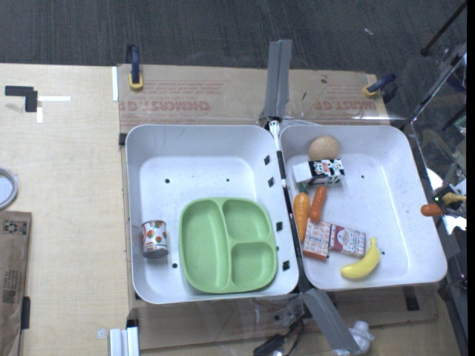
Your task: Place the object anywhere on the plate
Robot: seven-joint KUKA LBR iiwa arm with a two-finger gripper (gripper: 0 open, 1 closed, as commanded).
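1. We find the plate, green with three compartments, lying flat in the left bin; nothing rests on it.
2. A small can stands upright in the same bin, just beside the plate's left edge and apart from it.
3. The right bin holds the other candidates: a round brown ball at the top, a milk carton touching it below, two carrots side by side near the divider, two small red boxes, and a banana touching the boxes.
4. The task does not say which object is meant; we judge the can the nearest, but cannot settle it.
5. Risk: the right-bin items are crowded and touching. A grasp on one carrot or box could, in our judgement, drag or pinch its neighbour.
6. Risk: the carrots lie close against the divider wall, leaving little room for a finger on that side.
7. Risk: the upright can may tip or roll if struck off-centre, and the plate's raised ridges could leave any object tilted.
8. Gripper: we cannot tell its opening or whether it holds or touches anything.
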